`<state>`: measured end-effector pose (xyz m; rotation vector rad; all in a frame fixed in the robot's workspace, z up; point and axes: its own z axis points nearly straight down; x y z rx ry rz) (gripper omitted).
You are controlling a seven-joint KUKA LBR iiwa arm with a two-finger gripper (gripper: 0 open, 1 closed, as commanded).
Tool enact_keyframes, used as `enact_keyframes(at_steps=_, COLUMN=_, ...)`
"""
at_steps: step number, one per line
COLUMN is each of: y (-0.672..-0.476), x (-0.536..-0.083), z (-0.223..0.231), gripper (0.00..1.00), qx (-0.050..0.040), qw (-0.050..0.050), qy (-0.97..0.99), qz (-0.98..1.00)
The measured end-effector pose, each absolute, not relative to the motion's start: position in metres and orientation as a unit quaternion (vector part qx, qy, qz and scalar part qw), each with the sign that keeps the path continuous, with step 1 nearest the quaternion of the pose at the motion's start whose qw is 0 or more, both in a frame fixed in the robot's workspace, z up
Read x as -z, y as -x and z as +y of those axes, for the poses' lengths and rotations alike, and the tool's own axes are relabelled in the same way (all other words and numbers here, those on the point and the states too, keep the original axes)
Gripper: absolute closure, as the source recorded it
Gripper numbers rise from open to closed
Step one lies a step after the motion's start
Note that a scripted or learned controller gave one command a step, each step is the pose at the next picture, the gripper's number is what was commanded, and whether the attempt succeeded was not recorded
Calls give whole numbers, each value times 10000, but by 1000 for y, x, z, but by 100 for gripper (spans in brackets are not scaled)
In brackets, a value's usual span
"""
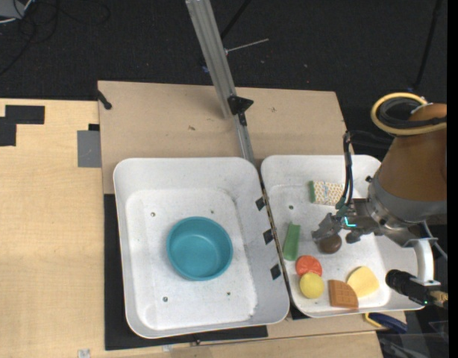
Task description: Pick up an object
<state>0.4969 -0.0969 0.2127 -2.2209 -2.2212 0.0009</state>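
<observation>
In the right bin [285,179] my gripper [338,233] hangs low near the middle, reaching in from the right. A small brown round object [330,245] lies right under its left side, partly covered by it. Around it lie a green block [291,241], a red tomato [309,265], a yellow lemon [311,285], an orange-brown slice [342,294], a yellow wedge [363,280] and a green-and-white patterned piece [326,192].
The left bin [139,192] holds a teal bowl [200,247] near its middle. A grey metal rail [218,58] slants down from the top to the gap between the bins. The arm's orange band [415,162] rises over the right bin's right side.
</observation>
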Motion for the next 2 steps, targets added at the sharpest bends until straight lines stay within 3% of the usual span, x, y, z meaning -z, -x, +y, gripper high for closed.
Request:
enact_keyframes(at_steps=1, y=-497, x=-213, z=-97, gripper=0, qx=-3, qw=3, qy=7071, qz=-7072)
enact_keyframes(at_steps=2, y=-500, x=-167, z=-103, gripper=0, qx=-14, qw=16, qy=7071, qz=-7071)
